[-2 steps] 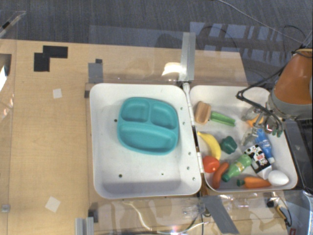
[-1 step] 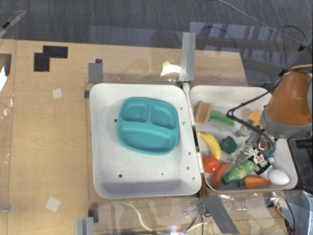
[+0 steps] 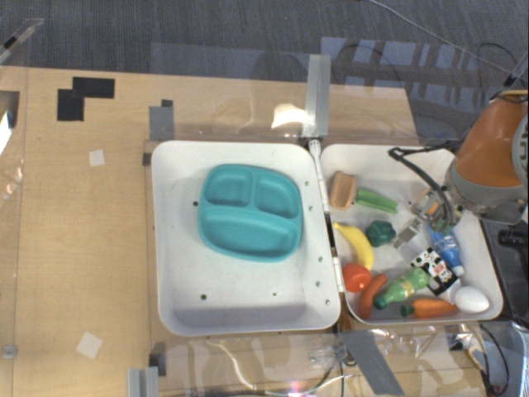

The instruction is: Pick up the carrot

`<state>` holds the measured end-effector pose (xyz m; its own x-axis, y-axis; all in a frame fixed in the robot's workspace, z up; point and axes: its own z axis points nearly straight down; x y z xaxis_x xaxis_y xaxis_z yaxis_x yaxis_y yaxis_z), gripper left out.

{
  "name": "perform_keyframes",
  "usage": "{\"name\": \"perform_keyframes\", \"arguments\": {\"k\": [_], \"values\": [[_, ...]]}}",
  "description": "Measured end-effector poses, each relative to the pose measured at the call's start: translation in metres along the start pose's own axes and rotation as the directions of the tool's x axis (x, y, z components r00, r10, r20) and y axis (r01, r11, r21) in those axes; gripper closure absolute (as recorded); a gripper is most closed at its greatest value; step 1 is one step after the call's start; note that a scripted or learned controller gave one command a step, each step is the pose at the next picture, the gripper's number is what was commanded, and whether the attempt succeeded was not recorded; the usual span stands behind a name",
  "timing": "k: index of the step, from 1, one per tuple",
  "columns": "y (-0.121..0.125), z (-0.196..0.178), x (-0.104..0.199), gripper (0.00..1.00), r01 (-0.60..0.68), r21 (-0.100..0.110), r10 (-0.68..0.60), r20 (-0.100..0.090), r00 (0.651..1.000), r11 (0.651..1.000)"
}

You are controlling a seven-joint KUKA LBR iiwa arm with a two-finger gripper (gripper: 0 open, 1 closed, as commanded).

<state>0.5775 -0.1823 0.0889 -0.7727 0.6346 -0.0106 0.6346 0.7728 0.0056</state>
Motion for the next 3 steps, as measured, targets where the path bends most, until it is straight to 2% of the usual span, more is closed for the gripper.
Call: {"name": "perform_keyframes", "arguments": {"k": [1, 2, 3], "values": [[0.018, 0.003, -0.042, 0.0, -0.204, 0.009, 0.204, -0.018, 0.979, 0.979], [0.027, -0.044, -0.071, 0.0, -0.502, 0.01, 0.502, -0.004, 0.865, 0.865], [0.037, -0.045, -0.083, 0.0, -0.72, 0.029, 0.721, -0.008, 0.693, 0.693]]}}
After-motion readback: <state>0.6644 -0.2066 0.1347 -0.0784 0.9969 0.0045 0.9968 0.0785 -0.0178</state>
